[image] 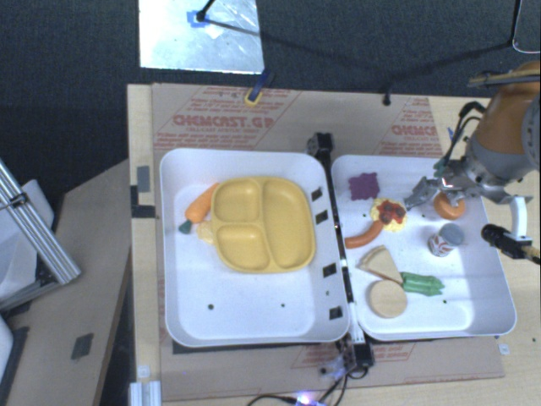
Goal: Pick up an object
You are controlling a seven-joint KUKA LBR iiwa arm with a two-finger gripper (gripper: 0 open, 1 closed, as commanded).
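Orange ball (pixel 449 205) under pincer (pixel 439 194); can (pixel 444 240) near.

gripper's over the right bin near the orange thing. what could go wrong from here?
1. The gripper sits at the orange round object, close to the bin's far rim; a closing grasp could push it away.
2. The small can lies right below; descent may knock it.

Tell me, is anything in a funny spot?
Yes. The carrot in the left bin lies wedged against the edge of the yellow plate, not on it. The plate's compartments hold nothing, while the rest of the toy food is scattered in the right bin.
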